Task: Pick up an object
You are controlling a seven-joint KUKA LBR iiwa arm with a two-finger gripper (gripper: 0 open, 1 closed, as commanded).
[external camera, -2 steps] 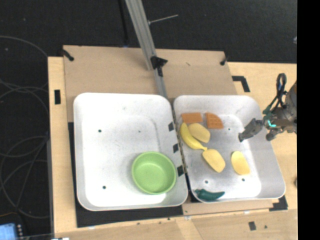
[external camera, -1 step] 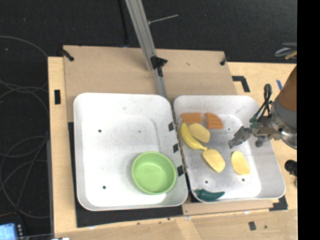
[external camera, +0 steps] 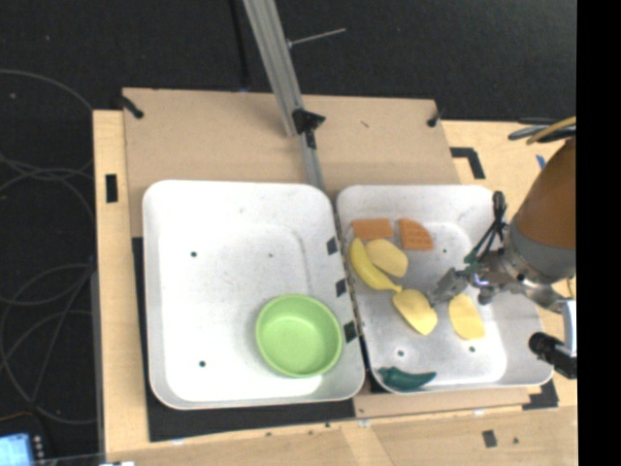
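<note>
**Arm low over right bin, nothing gripped**

Wooden bench (external camera: 281,144) on dark floor carries two white bins. Left bin (external camera: 213,241) holds a green bowl (external camera: 299,334). Right bin (external camera: 456,207) holds small food-like pieces: a banana (external camera: 365,268), pale yellow pieces (external camera: 415,311) (external camera: 467,318) (external camera: 388,256), two orange blocks (external camera: 372,229) (external camera: 415,235), a dark green piece (external camera: 408,380). Gripper (external camera: 454,287) sits low between the two yellow pieces nearest it; can't tell how the fingers stand, nothing seen between them. Likely target: the yellow piece just left of the gripper. Probably light, smooth, rounded, so slippery; pinch across its narrow width.
</note>
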